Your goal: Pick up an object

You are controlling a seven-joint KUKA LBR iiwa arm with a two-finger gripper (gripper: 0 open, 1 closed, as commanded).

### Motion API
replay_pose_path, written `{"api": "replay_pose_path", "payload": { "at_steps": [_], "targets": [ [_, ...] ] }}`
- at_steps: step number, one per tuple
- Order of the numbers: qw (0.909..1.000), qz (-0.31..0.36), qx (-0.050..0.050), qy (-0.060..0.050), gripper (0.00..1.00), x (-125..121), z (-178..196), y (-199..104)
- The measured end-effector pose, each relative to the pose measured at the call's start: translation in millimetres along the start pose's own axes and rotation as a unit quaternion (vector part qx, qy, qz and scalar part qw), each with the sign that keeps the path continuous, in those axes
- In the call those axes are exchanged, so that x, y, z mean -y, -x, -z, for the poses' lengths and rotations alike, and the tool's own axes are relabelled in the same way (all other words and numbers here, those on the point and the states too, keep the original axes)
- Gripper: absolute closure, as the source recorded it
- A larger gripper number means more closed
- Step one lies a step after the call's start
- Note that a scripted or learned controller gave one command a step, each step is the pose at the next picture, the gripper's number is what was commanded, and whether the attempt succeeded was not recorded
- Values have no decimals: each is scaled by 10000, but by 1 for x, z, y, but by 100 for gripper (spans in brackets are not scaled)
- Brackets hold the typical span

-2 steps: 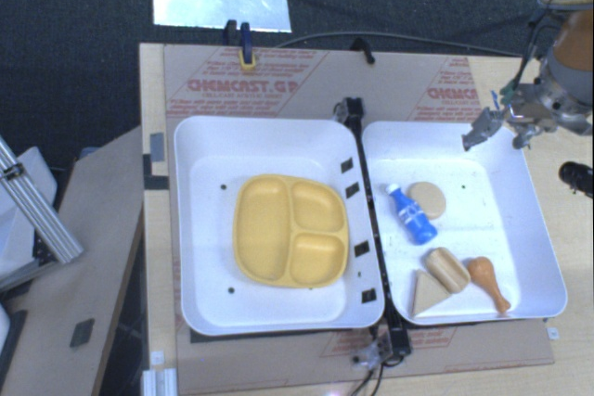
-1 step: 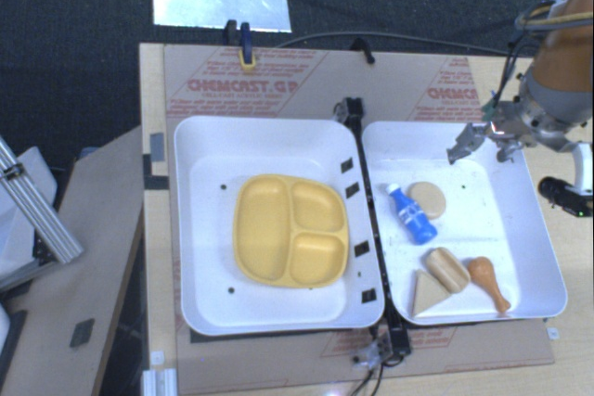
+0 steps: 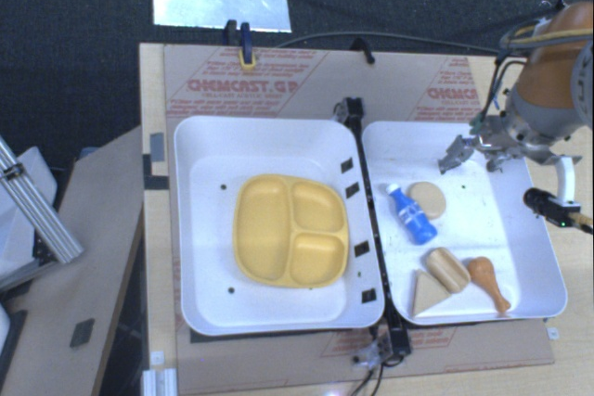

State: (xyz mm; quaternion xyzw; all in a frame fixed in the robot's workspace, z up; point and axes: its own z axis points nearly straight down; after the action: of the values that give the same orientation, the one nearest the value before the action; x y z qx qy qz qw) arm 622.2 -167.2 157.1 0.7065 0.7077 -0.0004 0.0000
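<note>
The right bin (image 3: 520, 227) holds a small blue bottle (image 3: 411, 214), a round tan cookie (image 3: 427, 198), a toy hot dog bun (image 3: 446, 268), a tan wedge (image 3: 426, 294) and a toy chicken drumstick (image 3: 488, 279). My gripper (image 3: 475, 155) hangs above the back of the right bin, up and to the right of the cookie. Its fingers are spread apart and nothing is between them. The grey arm with its orange band (image 3: 552, 74) comes in from the right.
The left bin (image 3: 200, 199) bears a yellow divided plate (image 3: 289, 229). A black ridge (image 3: 364, 199) separates the two bins. A clamp (image 3: 245, 46) sits on the bench's back edge. A metal rail (image 3: 32, 204) lies at the far left.
</note>
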Motion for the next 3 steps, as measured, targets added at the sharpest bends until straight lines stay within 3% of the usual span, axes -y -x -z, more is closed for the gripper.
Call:
{"api": "replay_pose_path", "payload": {
  "at_steps": [1, 2, 3],
  "targets": [
    [10000, -2, -5, -11, 0, 6, -60, 3],
    [10000, 5, 4, 26, 100, 4, -45, 4],
    [10000, -4, 7, 36, 100, 2, 0, 10]
  ]
}}
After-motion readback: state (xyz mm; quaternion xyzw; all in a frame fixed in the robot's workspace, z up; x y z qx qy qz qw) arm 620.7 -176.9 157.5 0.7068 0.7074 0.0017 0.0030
